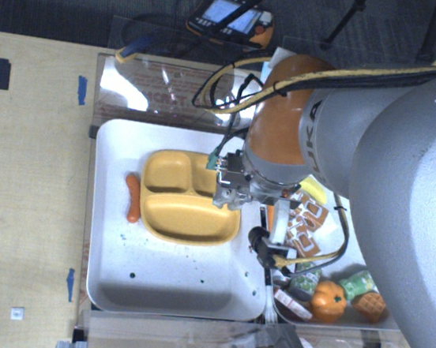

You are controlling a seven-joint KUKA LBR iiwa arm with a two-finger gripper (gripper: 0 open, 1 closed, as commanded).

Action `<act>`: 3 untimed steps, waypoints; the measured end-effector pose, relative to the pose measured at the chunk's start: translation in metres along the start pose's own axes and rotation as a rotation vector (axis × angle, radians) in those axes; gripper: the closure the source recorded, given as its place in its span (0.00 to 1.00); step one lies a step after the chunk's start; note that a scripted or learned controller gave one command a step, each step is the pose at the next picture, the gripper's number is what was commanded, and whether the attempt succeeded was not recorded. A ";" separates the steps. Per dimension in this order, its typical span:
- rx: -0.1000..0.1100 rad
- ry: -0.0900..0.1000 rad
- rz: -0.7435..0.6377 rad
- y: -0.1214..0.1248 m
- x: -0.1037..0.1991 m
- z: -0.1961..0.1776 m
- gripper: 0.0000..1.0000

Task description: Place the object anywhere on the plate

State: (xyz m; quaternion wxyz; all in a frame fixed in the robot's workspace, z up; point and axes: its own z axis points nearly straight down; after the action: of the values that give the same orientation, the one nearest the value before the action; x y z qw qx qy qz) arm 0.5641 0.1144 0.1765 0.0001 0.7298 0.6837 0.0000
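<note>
Nearest the viewer, the left white bin shows a bare near floor with a few dark specks. In the near corner of the right bin lies a small heap of toy food: an orange fruit, a green item and a brown one. Further in, the yellow divided plate rests in the left bin, and an orange carrot-like piece lies just beside its left edge, touching or nearly so, but off the plate. The gripper hangs over the plate's right rim; whether it is released, clenched or grasping anything cannot be told, as the wrist hides it. A printed packet lies under the arm in the right bin. Which item is the task's object is not certain. Judgement: if something is carried, lower it squarely over the large compartment, away from the rim, and release low so it does not roll off. Beyond the bins, a handheld pendant lies on the floor.
</note>
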 end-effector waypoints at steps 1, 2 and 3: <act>0.003 0.000 -0.043 -0.048 -0.030 -0.007 1.00; 0.001 0.000 -0.123 0.007 0.046 0.042 1.00; 0.001 0.000 -0.123 0.007 0.046 0.041 0.00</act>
State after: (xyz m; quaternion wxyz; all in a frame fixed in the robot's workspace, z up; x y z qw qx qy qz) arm 0.5737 0.1602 0.1352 -0.0001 0.6863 0.7273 -0.0003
